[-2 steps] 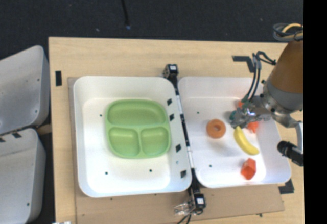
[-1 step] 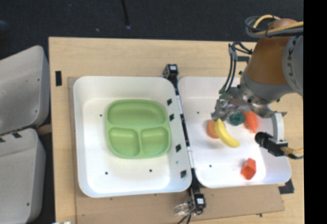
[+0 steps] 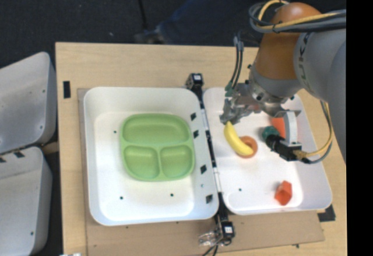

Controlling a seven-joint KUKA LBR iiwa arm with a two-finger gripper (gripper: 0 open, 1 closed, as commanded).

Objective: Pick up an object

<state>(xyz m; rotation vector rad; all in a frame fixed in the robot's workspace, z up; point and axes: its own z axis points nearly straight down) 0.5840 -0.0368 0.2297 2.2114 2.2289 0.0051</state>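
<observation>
A yellow banana point(image 3: 235, 138) lies in the right bin point(image 3: 256, 196), its lower end against an orange ring-shaped piece point(image 3: 249, 147). My gripper point(image 3: 231, 114) hangs just above the banana's upper end, near the bin's left wall. A small red-orange block point(image 3: 284, 192) sits toward the bin's front right. A green item point(image 3: 269, 133) and an orange item point(image 3: 280, 126) lie partly under the arm's wrist.
The left bin point(image 3: 105, 190) holds a green divided plate point(image 3: 157, 146). A hinge strip with black clips point(image 3: 207, 150) runs between the bins. Cables point(image 3: 303, 154) loop over the right bin's right side. Bare bin floor lies between banana and red block.
</observation>
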